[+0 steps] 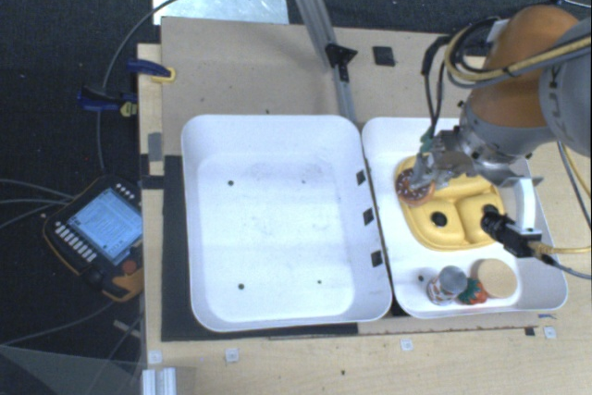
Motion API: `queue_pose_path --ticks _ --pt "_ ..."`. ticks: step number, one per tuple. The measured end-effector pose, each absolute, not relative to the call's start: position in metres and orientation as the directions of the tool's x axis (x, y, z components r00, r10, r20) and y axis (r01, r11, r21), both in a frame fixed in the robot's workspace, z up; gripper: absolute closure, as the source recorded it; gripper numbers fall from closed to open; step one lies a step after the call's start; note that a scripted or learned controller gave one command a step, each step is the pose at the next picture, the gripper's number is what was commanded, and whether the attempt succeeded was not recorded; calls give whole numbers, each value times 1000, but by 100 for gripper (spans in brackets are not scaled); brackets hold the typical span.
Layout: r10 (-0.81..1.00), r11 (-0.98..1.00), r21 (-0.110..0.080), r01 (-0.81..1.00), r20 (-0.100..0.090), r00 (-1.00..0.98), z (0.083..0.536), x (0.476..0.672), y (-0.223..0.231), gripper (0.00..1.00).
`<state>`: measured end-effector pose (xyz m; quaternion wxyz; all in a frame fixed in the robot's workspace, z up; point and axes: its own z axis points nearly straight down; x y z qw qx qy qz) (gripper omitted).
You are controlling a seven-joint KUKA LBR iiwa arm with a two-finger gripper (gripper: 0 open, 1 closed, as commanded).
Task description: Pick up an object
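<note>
Objects are sitting in the right bin [555, 291]: a yellow toy [453, 216] mid-bin, a brown disc [410, 184] at its ten o'clock. Your hand [427, 167] is reaching onto that disc; grip state, you cannot tell. Next, confirm closure before lifting.

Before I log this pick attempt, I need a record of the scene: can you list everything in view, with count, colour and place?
Bins: two, white, side by side on the bench.
Yellow moulded object: one, yellow, centre of the right bin.
Round patterned object: one, brown and reddish, at the yellow object's left end, under the gripper.
Tan disc: one, tan, near the right bin's front edge.
Small cluster: grey with red and green bits, beside the tan disc; too small to identify.
Pendant: one, orange and black, blue screen, floor left of the bench.
Clamps: two, blue, at the bench's left edge.
Arm: one, grey with an orange band, from the right.
Gripper: one, grey, over the right bin.
</note>
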<state>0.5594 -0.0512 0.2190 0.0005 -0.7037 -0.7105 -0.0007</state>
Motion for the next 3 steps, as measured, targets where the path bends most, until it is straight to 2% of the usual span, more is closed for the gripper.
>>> queue_pose_path --ticks 2,3 --pt "1000 10 -1 1000 2 -10 206 533 50 100" --pt "1000 12 2 1000 3 -12 229 522 104 100"
